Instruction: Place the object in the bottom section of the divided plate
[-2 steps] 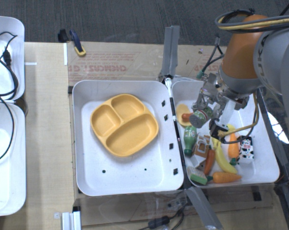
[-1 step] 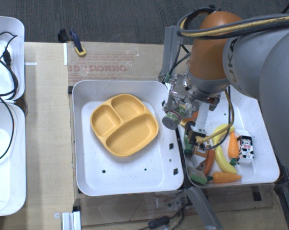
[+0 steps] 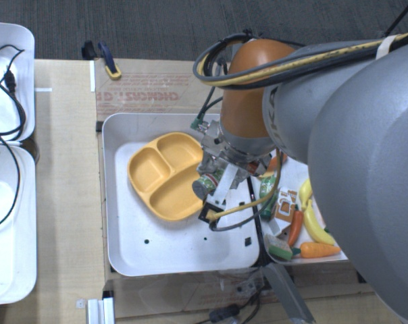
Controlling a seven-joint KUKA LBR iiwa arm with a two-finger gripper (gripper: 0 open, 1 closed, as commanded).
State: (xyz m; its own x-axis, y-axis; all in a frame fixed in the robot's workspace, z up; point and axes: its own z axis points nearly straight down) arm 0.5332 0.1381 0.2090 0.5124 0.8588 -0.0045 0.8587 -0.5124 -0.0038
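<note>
A yellow divided plate [image 3: 165, 174] lies in the left part of the white bin [image 3: 123, 201], tilted, with two small sections at its upper side and one large section at its lower right. My gripper [image 3: 207, 186] hangs just off the plate's right rim, beside the large section. A small green-labelled can-like object [image 3: 210, 179] shows at the fingers, apparently held between them. The arm's orange band and grey body cover much of the bin's right side.
Toy food lies at the bin's right edge: a banana [image 3: 314, 218], a carrot [image 3: 319, 250], a red pepper [image 3: 296, 227], a brown-and-white packet [image 3: 285, 205]. Cables loop around the wrist. Another white bin [image 3: 8, 201] with black cables sits at left.
</note>
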